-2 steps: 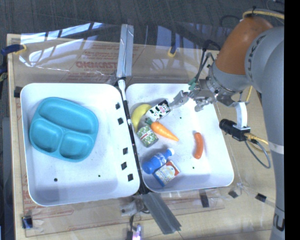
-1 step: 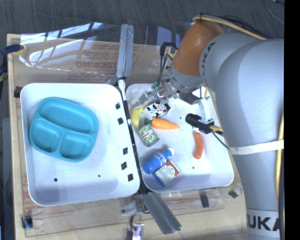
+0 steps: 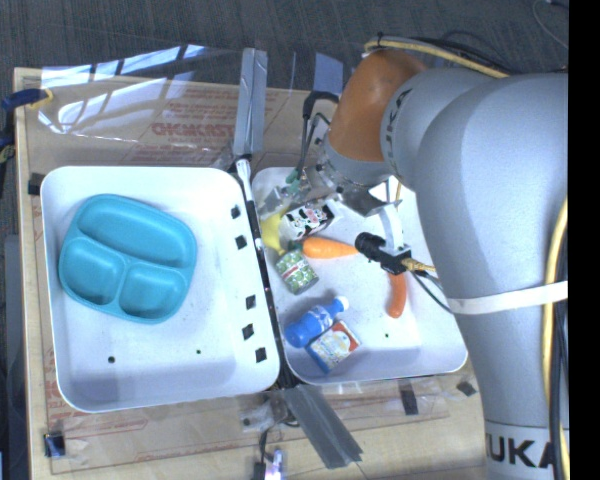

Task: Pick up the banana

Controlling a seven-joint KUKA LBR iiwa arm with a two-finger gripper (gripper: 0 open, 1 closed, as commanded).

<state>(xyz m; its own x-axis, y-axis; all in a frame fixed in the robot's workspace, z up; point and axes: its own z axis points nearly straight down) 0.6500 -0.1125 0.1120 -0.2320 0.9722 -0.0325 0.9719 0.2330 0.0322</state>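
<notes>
The banana [image 3: 271,230] is yellow and lies at the left wall of the right bin [image 3: 435,353], partly hidden beneath the gripper.

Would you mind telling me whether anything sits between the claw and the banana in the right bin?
Nothing visibly separates them. The claw hangs in the right bin's upper left corner, right beside the banana. A black-and-white item lies against the banana's right side, with a carrot just below, crowding any grasp.
</notes>
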